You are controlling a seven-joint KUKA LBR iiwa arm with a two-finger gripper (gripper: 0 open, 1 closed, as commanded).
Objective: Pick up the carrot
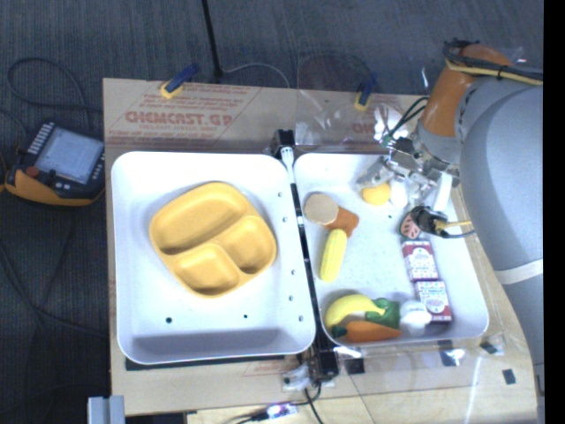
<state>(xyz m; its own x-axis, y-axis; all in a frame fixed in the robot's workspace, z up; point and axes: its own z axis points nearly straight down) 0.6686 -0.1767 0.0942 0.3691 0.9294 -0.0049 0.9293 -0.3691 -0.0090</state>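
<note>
Two white bins sit side by side on the worktop (177, 113): the left bin (132, 325) holds one yellow divided plate (212, 237). One carrot (371, 331) lies at the right bin's (477, 312) near edge, touching a banana (349, 307), with one corn cob (333, 254) farther back. At the far right corner, the tool (408, 168) hovers by a lemon (377, 194); I cannot tell its grip.

carrot (369, 330) in right bin (472, 303), near front wall

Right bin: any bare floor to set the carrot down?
Bare floor lies mid right bin, between the corn and the cartons. Crowded: near edge, around the carrot, and far corner under the gripper.
</note>
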